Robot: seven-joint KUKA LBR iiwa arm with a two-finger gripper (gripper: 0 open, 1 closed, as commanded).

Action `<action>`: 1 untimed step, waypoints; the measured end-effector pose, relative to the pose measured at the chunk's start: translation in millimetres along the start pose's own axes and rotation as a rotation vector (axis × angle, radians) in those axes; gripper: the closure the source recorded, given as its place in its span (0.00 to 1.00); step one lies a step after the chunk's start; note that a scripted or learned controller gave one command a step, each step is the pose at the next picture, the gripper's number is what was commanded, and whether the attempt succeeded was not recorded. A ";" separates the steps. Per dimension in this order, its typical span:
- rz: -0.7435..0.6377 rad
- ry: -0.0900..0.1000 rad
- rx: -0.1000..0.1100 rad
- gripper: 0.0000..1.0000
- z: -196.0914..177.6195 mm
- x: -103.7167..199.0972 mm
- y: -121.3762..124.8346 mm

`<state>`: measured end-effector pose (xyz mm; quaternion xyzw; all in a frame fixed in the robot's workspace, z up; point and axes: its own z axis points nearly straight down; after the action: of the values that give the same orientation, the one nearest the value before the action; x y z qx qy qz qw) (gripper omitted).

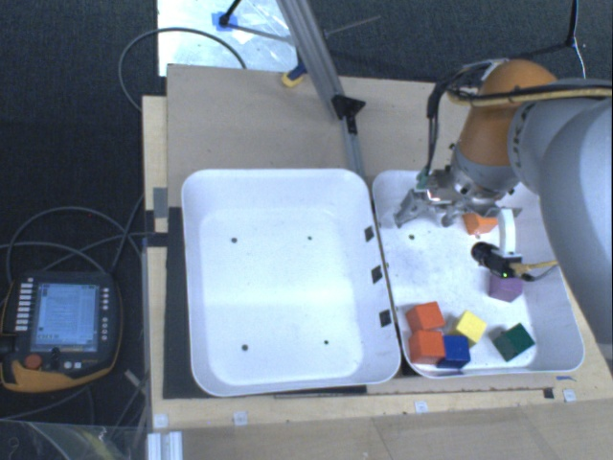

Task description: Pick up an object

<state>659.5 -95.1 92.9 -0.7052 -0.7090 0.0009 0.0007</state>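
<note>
Gripper (pixel 418 207) is hanging over the upper left part of the right bin (pixel 433 268), pointing towards that bin's left wall. Whether it is open or closed cannot be told from this slant, and nothing is showing in its grasp. Just to its right, an orange block (pixel 479 224) is lying on the bin floor, partly tucked under the wrist. The grey arm (pixel 565 161) is reaching in from the right, its orange band (pixel 493 127) sitting above the wrist.

Further down the same bin, a purple block (pixel 506 288) is resting near the right wall. Along the lower edge, five more blocks are clustering: an orange cube (pixel 425 315) is sitting just above a second orange cube (pixel 427 344), a yellow block (pixel 470 326) is lying beside them, a blue block (pixel 456 350) is touching the lower orange one, and a green block (pixel 514 341) is lying a little apart to the right.

The left bin (pixel 189 257) is sitting side by side with the right one on the bench (pixel 249 113). A grey pole (pixel 311 36) is slanting across the bench top. A teach pendant (pixel 59 329) is lying on the dark floor, well left of the bench.
</note>
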 end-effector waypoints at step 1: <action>-0.003 0.000 -0.007 1.00 -14.6 -0.1 2.1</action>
<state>661.7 -95.2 107.5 -0.7042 -0.7100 -0.0015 -0.0020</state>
